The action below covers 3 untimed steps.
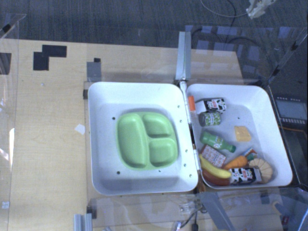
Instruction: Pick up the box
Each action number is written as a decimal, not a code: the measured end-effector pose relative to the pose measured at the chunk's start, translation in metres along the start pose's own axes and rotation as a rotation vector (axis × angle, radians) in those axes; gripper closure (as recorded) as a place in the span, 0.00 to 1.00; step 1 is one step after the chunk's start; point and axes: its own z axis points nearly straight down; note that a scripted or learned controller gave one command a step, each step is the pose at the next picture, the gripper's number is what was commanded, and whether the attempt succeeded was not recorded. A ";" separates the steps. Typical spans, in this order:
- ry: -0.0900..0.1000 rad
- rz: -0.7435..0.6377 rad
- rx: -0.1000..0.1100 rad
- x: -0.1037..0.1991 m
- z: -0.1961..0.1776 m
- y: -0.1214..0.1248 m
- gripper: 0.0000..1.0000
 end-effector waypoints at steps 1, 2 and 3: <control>-0.003 -0.005 -0.008 0.001 -0.013 0.002 1.00; -0.007 -0.011 -0.015 0.002 -0.026 0.003 1.00; -0.010 -0.016 -0.023 0.004 -0.039 0.005 1.00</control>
